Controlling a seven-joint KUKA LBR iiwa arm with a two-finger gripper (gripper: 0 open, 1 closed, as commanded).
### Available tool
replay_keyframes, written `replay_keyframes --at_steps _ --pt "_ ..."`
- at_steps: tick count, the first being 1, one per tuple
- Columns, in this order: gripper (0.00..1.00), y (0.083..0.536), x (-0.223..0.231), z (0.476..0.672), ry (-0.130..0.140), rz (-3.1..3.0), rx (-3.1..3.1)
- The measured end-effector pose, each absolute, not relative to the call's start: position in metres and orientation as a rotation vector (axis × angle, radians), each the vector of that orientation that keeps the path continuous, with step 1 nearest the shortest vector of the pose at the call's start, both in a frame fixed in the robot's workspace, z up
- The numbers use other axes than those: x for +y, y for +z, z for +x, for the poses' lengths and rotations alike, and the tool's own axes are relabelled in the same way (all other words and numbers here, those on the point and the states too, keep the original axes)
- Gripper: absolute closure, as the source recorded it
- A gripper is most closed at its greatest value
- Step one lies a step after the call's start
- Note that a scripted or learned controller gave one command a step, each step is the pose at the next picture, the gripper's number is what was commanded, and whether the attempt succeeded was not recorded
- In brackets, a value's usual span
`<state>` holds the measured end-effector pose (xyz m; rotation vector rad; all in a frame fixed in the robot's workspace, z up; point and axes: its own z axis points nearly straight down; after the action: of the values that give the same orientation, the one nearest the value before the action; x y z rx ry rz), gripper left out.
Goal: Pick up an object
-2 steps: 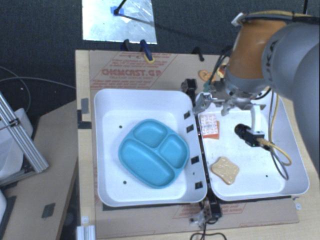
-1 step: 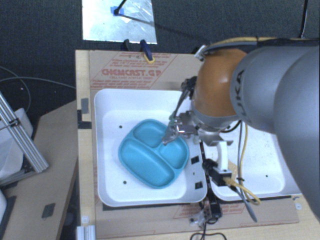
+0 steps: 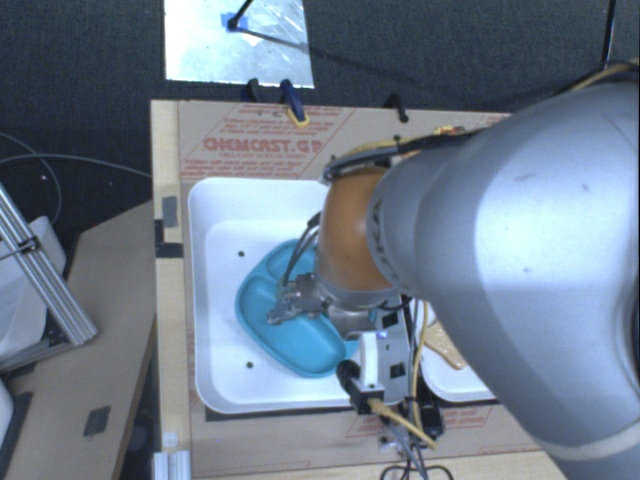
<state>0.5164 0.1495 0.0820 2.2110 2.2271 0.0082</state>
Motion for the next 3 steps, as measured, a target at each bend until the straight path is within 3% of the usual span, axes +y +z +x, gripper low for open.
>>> replay_keyframes --at_steps 1,2,3 --pt "0.0 0.231 0.144 0.493 0.023 2.211 2.223" --pt "0.0 0.125 0.162 0.484 -0.012 2.224 2.227" --pt "0.0 0.187 -0.013 0.488 0.001 2.23 2.197"
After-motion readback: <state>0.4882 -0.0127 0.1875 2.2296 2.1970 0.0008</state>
